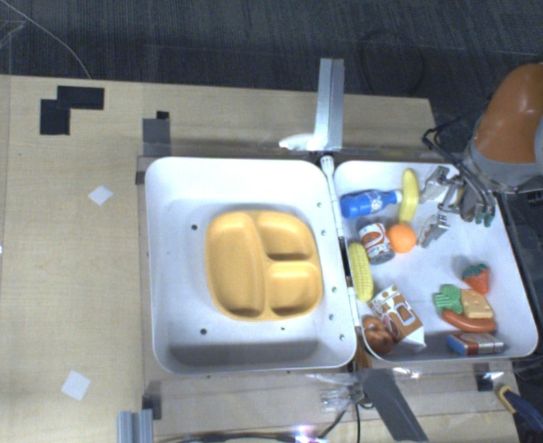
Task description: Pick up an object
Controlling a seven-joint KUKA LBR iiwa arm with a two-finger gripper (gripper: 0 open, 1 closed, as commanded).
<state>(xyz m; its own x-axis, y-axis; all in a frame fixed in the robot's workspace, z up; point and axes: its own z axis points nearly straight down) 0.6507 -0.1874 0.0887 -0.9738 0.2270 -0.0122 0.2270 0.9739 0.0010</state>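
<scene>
Tool [440, 212] hangs spread and empty at the upper right of the frame, over the right bin [516, 280], just beside the orange ball [402, 238] and banana [409, 195]. Those crowded toys are the risk: closing here could nudge the ball away or catch two things at once.

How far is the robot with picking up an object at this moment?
Done: the gripper is over the right bin, close to the banana and the orange ball. In hand: no object is seen between its fingers. Left: to grasp one object and lift it; all objects lie in the bin.
</scene>
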